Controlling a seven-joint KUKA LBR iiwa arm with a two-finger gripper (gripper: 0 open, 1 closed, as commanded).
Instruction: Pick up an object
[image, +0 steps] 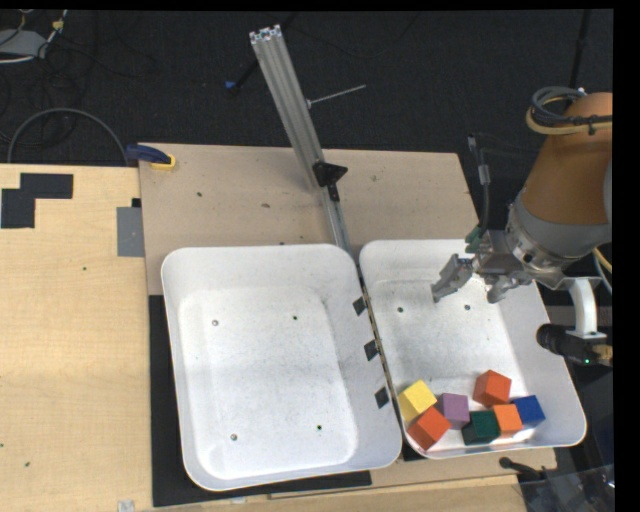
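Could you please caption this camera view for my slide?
Open gripper hovers above right bin, coloured blocks clustered at its near edge.

tool (475, 286) spread over right bin (440, 265), blocks (468, 406) clustered

I see the bench (250, 200), a light brown board, and on it two shallow white bins side by side: the left bin (190, 290) and the right bin (385, 262). Near the bench's far left corner lies a small blue and yellow clamp (152, 156).
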